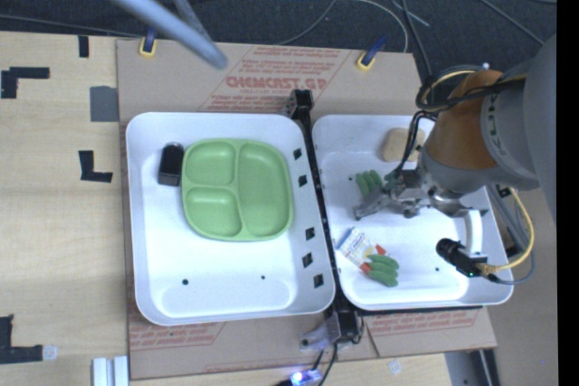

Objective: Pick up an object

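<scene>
At about five o'clock in the right bin [470, 289], nearest the camera, lie a small green object with orange bits [381, 270] and a clear wrapped packet [353, 243] touching it. They sit close to the bin's near rim and loose on the floor, so either looks easy to reach from above.

Further in, near the bin's centre, the gripper [369, 203] hangs low, reaching in from three o'clock. Its tip points toward nine o'clock, just beside a green leafy object [367, 183] at its eleven o'clock. I cannot tell whether the pincer is spread or pressed together, and nothing shows between it. That green piece seems the likely thing to pick, judging by how near the tip sits.

A tan rounded object [396, 143] rests at twelve o'clock, partly behind the wrist, by the far wall.

The divider between the bins lies close at nine o'clock, leaving little sideways room; upward is free.

In the left bin [145, 221], a green divided plate [239, 189] fills the middle, and a black block [170, 164] touches its nine o'clock edge.
</scene>
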`<action>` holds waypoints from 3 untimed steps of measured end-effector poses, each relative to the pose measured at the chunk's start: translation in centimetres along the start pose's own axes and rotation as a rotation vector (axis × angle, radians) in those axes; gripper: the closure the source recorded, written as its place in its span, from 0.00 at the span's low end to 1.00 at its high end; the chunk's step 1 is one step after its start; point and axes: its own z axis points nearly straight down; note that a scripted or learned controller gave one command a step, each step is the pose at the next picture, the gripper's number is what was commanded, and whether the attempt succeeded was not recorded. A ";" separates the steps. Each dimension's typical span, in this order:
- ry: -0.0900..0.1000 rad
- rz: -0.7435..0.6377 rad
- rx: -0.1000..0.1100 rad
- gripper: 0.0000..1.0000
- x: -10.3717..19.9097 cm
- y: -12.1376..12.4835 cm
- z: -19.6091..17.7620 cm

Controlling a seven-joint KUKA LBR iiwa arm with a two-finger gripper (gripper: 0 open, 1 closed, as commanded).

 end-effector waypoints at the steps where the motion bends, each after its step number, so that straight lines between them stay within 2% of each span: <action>1: -0.001 0.000 -0.003 1.00 0.0 0.1 -1.3; 3: 0.002 -0.001 -0.004 1.00 1.1 1.1 -12.1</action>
